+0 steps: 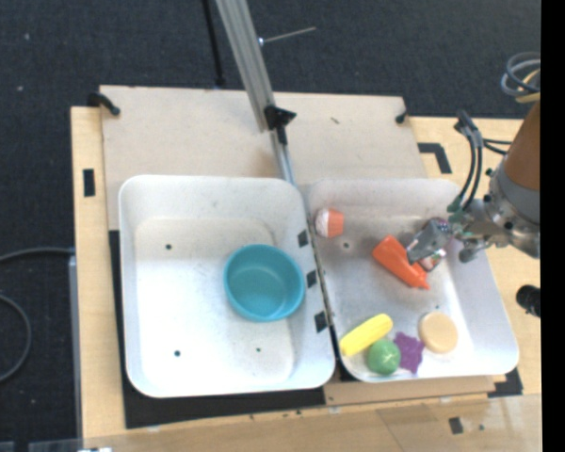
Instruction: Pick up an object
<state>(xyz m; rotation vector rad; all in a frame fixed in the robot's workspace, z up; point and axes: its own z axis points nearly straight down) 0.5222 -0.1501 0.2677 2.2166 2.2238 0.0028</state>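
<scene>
My gripper [429,250] hangs over the right bin [480,295], reaching in from the right, its tips right at the right end of an orange carrot-shaped piece [398,260]. The carrot lies on the bin floor, tilted down to the right. Whether the fingers grip it is hidden from this angle. Near the bin's left wall sits a small orange and white ball [330,222]. Along the front lie a yellow banana-like piece [365,333], a green ball [384,357], a purple piece [411,351] and a tan round disc [439,331].
The left bin [169,215] holds a blue bowl [264,282]. A slanted metal rail [254,73] runs from the top down to the gap between the bins. Cables [471,158] trail behind the wrist at the right.
</scene>
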